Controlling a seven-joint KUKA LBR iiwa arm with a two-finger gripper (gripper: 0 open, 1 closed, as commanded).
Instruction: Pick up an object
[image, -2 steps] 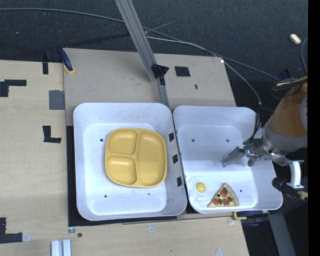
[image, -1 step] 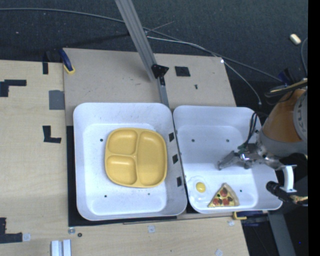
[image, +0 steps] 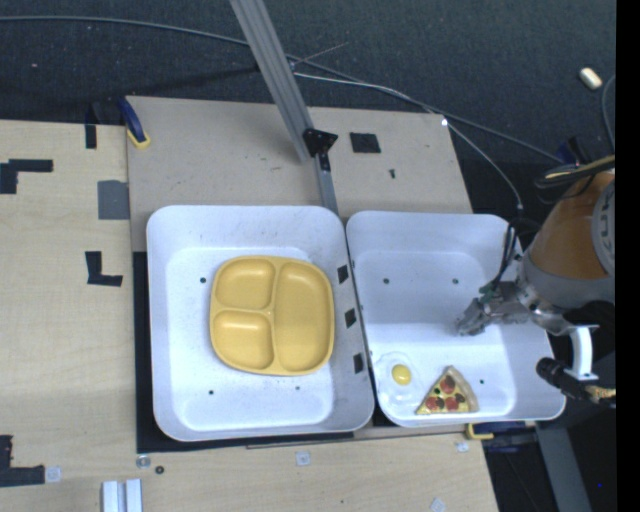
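Right now your tool (image: 478, 318) hovers in the right bin (image: 420, 235) — grip state unclear. Nearest is the pizza slice (image: 449, 392), at the bin's front edge — just toward the tabletop's near side.

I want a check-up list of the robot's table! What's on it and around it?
Surface: wooden bench with black tape marks; two white bins, left bin and right bin, side by side.
Job's things: yellow tray with three sections in left bin; fried egg toy and pizza slice toy at right bin's near edge.
Clutter: nothing seen.
Gripper: gripper low over right bin, apart from the toys; holding nothing that shows.
Cables: thin cables across the dark floor behind.
Surroundings: metal pole rising from the bench's back.
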